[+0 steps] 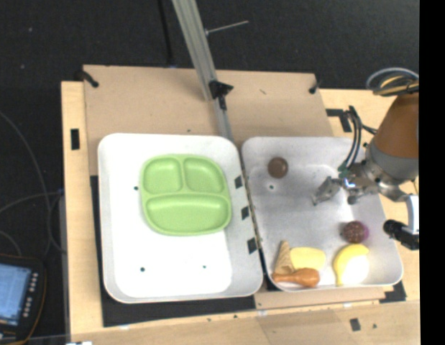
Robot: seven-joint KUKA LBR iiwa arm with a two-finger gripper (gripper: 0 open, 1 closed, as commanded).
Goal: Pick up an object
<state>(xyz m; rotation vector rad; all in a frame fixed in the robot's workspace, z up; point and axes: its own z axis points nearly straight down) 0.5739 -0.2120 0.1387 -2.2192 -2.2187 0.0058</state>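
A: Camera view looking down on bench (294, 99) with two white bins side by side. Seeing left bin (121, 264) holding green divided plate (186, 195).

B: And lying in right bin (308, 153)?

A: Brown ball (278, 167) sitting near far left corner. Dark red ball (354, 231) resting toward right side, just beyond yellow-white lump (352, 263). Along near edge, pale yellow piece (308, 256) lying between a tan cone (283, 256) and that lump, with orange piece (299, 277) touching its near side.

B: Arm doing what?

A: Reaching in from right, orange band (400, 126) showing above wrist. Gripper (336, 190) hanging over middle-right of right bin, fingers (324, 190) pointing left and down toward bin floor.

B: Gripping anything?

A: Seeing nothing between fingers. Spread or pressed together, cannot tell; too blurred and small. Dark red ball lying near, on near side of gripper, apart from it. Brown ball sitting well apart to left.
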